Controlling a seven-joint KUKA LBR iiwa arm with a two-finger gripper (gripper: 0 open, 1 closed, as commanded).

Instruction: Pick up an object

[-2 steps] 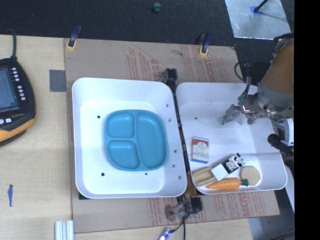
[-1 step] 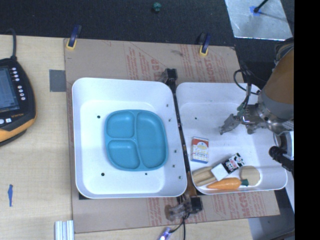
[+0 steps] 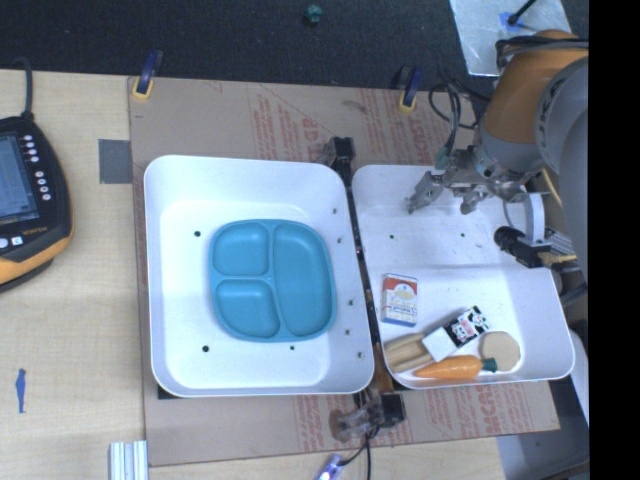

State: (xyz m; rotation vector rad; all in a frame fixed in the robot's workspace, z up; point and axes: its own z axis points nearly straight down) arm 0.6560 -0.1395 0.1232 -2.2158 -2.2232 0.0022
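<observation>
The tool hangs over the far end of the right bin, its two fingers splayed apart and released, with nothing between them. Every candidate object lies toward the near end of that same bin, well apart from the tool. A small red-and-white card box sits closest, near the bin's left wall. Beyond it, in the near corner, a cluster crowds together: a wooden block, a black-and-white toy leaning on it, a round tan piece, and a carrot lying along the near wall with its long axis running left to right. The left bin holds a blue divided plate.

The coming move likely turns on one relation: the objects lie nearward of the tool. The card box looks like the easiest target, since it stands alone on the bin floor, while the clustered items touch or overlap one another.
</observation>
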